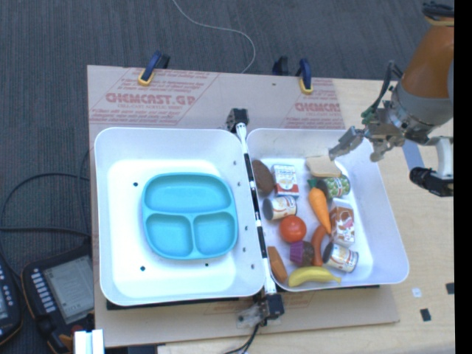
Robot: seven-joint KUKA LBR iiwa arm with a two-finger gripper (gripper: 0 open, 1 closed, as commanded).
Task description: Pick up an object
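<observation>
Claw (361,144) spread open, nothing gripped, over right bin's (394,231) far-right rim. Carrot (319,209) long axis runs near-far, tip nearer. Left bin (110,198) roomier.

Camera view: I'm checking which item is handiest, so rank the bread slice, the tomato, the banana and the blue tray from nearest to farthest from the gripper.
1. Bread slice, just below-left of the gripper.
2. Tomato, mid right bin.
3. Banana, right bin's front edge.
4. Blue tray, left bin.

Slanted overhead view onto both bins (103,198)
</observation>
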